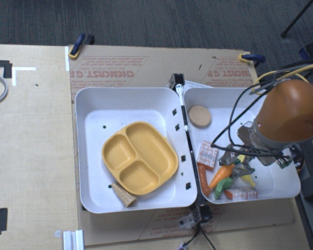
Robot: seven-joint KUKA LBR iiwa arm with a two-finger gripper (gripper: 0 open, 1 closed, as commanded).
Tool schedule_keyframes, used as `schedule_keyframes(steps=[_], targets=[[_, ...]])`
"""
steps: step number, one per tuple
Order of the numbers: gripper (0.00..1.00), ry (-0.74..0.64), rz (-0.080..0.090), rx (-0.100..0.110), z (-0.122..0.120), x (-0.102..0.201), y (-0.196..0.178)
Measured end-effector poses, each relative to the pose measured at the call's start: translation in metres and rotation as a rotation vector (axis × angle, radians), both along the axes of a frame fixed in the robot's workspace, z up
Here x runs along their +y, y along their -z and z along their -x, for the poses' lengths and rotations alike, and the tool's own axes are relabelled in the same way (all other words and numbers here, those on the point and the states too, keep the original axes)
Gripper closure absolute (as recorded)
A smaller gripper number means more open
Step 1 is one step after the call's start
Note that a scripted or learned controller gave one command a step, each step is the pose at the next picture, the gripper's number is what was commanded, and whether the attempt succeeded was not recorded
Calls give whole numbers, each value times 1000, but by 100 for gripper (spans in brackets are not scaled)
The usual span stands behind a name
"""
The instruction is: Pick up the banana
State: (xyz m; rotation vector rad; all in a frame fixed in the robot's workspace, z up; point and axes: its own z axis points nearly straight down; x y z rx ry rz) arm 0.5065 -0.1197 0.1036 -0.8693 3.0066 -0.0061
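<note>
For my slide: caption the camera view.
Arm's tool low over the right bin's toy food pile, carrot beside it; yellow plate in left bin.

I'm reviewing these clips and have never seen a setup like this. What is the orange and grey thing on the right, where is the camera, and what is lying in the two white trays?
It is a single camera view from above, looking down at a slant on a bench. The orange and grey shape is a robot arm reaching in from the right; its tool hangs low over the right bin, too hidden to judge its grip. That bin holds toy food: a round cookie, a carrot, a small printed packet and yellow bits, likely the banana. The left bin holds a yellow divided plate and a brown piece beside it.
</note>
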Motion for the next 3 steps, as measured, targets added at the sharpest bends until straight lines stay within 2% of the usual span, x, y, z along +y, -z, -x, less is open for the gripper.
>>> schedule_keyframes(steps=[1, 2, 3], targets=[[100, 139, -2, 7, -80, -30, -55], [0, 139, -3, 8, -80, -30, -55], [0, 5, -1, 10, -24, -62, -46]])
